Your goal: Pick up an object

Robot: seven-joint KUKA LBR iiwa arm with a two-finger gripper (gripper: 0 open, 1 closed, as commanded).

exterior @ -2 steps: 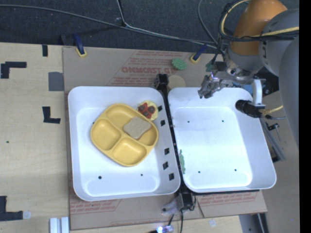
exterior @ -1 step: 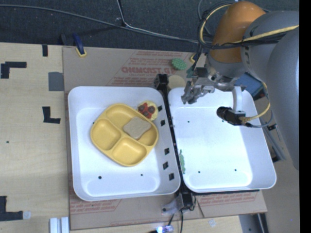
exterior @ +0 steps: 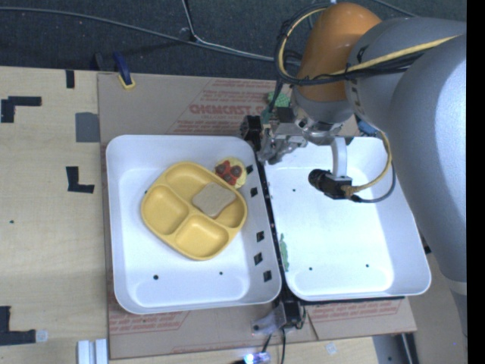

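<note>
A yellow divided plate (exterior: pixel 186 211) lies in the left bin (exterior: pixel 132 279). A flat tan square piece (exterior: pixel 213 199) rests on the plate's upper right compartment. Just past the plate's far right corner sits a small cluster of red berries (exterior: pixel 229 172). My gripper (exterior: pixel 263 144) hangs at the far end of the wall between the two bins, just right of the berries and above them. Nothing shows in its grasp. The grey arm with its orange band (exterior: pixel 333 40) covers the far right of the view.
The right bin (exterior: pixel 356 256) holds a small green scrap (exterior: pixel 283 243) by its left wall. A black cable fitting (exterior: pixel 327 181) hangs off the wrist over that bin. Cardboard (exterior: pixel 174 105) lies under both bins on the wooden bench.
</note>
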